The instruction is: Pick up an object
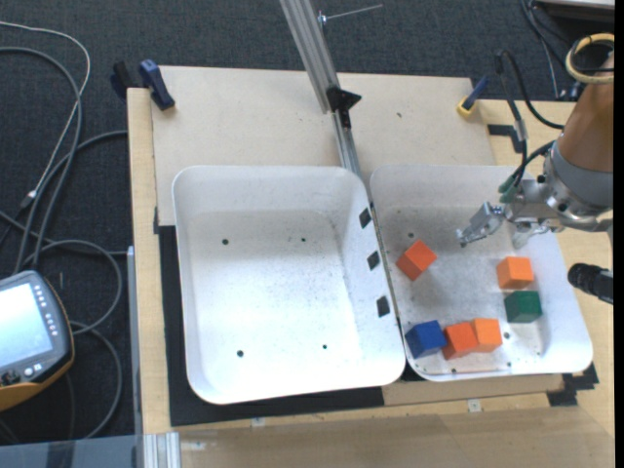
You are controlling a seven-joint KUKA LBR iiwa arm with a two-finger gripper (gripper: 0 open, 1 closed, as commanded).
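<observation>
Reaching in from 3 o'clock, the arm (585,154) sits over the right bin (575,344), orange band above the grey wrist. Gripper (478,227) hangs near the bin's middle-upper area, metal fingers pointing toward 9 o'clock. Nothing seen between them; spread or pressed together, cannot tell at this angle.

Blocks all in the right bin:
- orange cube (417,259) at about 8 o'clock from the gripper, near but apart, tilted, sitting alone
- second orange cube (515,272) at 4 o'clock from the gripper, near the bin's 3 o'clock wall
- green cube (524,306) just beside it at its 6 o'clock, looks touching
- row along the bin's 6 o'clock edge: blue cube (424,337), then an orange pair (473,337) touching each other, blue one just beside the pair on its 9 o'clock side

Left bin (195,193) is white with dark speckles, a few small dark dots on its floor. Bins meet side by side at centre, black tabs along the seam. Metal pole (307,37) slants in from 12 o'clock down to the seam. Blue clamp (156,81) at the bench's 10 o'clock corner, yellow-blue clamp (473,96) at 1 o'clock. Handheld screen (29,330) on the floor at 9 o'clock, cables nearby.
</observation>
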